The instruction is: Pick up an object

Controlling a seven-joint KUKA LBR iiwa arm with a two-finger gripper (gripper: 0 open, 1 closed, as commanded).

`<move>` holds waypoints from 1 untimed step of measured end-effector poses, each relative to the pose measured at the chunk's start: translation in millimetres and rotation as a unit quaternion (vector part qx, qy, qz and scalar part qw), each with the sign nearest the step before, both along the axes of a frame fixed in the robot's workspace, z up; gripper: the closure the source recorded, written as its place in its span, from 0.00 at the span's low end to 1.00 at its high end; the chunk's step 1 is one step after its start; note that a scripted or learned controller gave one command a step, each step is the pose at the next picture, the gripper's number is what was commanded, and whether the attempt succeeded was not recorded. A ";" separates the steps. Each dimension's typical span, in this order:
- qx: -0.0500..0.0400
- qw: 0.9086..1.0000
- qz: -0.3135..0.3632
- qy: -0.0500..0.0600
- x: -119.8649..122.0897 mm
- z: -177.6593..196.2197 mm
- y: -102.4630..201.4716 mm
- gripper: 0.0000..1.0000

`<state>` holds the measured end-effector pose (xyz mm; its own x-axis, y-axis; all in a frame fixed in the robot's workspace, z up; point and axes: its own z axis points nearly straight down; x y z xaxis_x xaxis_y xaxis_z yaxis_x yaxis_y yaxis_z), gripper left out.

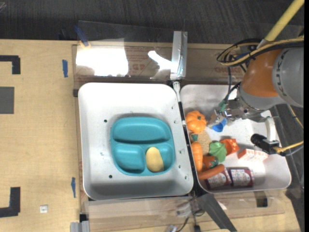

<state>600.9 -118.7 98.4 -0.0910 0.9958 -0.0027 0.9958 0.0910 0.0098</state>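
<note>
The gripper is hanging over the upper middle of the right bin, just beyond the arm's orange band; whether it is released or clenched cannot be told from this slant. A small blue piece is sitting right under its tip, but nothing is showing it gripped, so I am judging the pick as not yet made.

Just left of the tip, a small orange pumpkin is resting against the bin's left wall. Below it, a carrot is lying lengthwise along that wall, with a green-topped red vegetable beside it and a white-and-red carton to the right. Along the bottom edge, a dark, labelled packet is lying flat. The toys are crowding toward the lower left of this bin, likely because they have slid together, which is leaving little room for fingers between them.

Well apart, in the centre of the frame, the left bin is bearing a teal divided tray, and a yellow potato-like piece is sitting in its lower right compartment.

The nearest candidates for picking look to be the blue piece and the pumpkin.
</note>
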 end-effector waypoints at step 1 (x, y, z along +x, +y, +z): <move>0.002 0.999 -0.050 0.000 35.5 90.7 32.6 1.00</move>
